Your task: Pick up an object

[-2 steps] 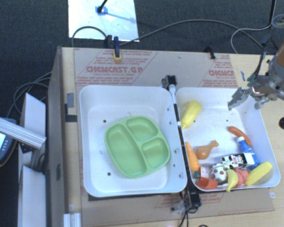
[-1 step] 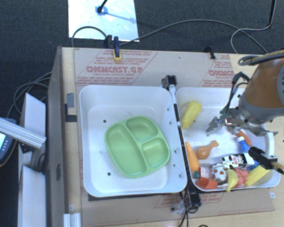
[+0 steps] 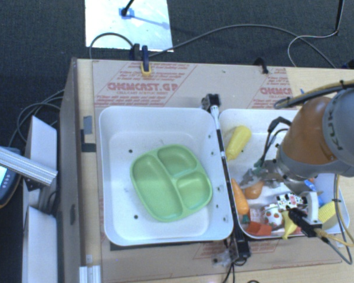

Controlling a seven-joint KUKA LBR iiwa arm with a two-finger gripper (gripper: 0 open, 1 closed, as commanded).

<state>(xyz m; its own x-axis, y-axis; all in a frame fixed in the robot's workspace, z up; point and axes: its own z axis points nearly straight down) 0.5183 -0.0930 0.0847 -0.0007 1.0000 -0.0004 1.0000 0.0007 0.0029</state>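
Left bin (image 3: 118,158) open around green tray (image 3: 171,183); right bin (image 3: 256,118) seemingly crowded

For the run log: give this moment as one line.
arm over right bin | gripper low among toys | grasp unconfirmed | green tray in left bin

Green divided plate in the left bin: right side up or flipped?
Right side up. The green divided plate lies flat in the left bin, its three compartments facing the camera.

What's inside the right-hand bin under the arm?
The right bin holds a yellow corn-like toy, an orange carrot-like piece, a red piece and a small white figure. The arm covers the bin's middle and far right, so anything beneath stays hidden.
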